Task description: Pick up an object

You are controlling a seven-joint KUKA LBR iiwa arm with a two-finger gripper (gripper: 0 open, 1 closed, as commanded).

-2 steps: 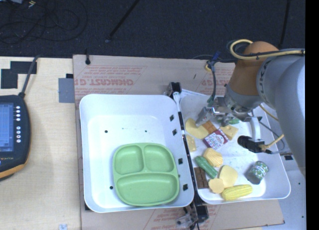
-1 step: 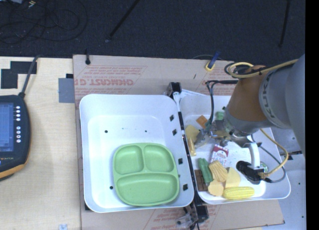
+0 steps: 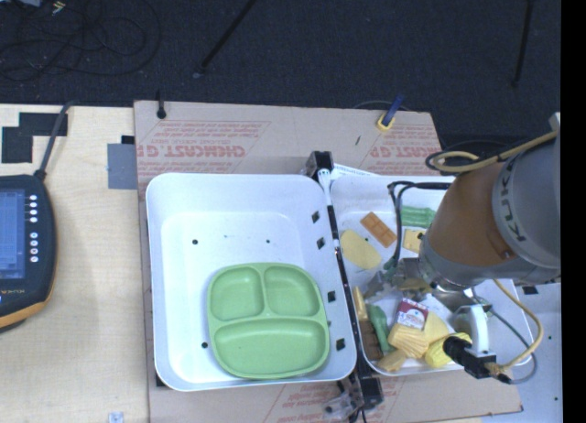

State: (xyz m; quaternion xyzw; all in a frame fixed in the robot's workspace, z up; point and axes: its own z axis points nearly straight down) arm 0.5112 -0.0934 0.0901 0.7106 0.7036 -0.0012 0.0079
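The right bin (image 3: 352, 188) holds several small items. A pale yellow round piece (image 3: 359, 249) lies beside an orange-brown block (image 3: 377, 229). At the front are a yellow ridged piece (image 3: 409, 339), a red and white packet (image 3: 414, 315) and a dark green stick (image 3: 379, 328). A green item (image 3: 417, 217) lies at the back, partly under the arm. My gripper (image 3: 404, 276) reaches down into the middle of this bin, just right of the yellow round piece and above the packet. The arm's orange band (image 3: 467, 224) and wrist hide much of it.
The left bin (image 3: 174, 229) holds a green divided plate (image 3: 268, 318) in its front half. A black divider (image 3: 331, 238) runs between the bins. A tablet-like pendant (image 3: 20, 243) lies at the far left of the bench. A yellow and black cable end (image 3: 462, 352) hangs at the right bin's front.
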